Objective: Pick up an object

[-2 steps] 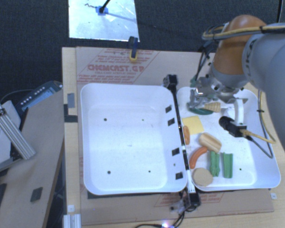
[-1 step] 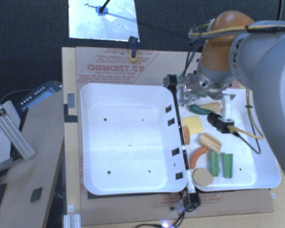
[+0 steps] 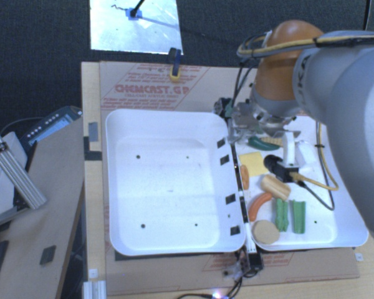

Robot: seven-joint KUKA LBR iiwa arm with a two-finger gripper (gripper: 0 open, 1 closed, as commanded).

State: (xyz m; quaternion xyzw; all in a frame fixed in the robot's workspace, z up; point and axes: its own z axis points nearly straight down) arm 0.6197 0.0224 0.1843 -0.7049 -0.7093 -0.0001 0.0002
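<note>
Just beside the gripper, a green piece in the bin.

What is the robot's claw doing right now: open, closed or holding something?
Gripper: cannot be told whether open or closed, and nothing can be seen held in it. It hangs over the far left corner of the right shallow white plastic bin.

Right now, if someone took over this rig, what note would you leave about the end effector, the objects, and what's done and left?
End effector: low over the far end of the right bin, next to a dark green piece; its grip state can't be made out.
Objects: yellow square, tan roll, orange piece, green sticks and tan disc all lie in the right bin.
Done: no object seen lifted.
Left: grasp one object and raise it.
</note>
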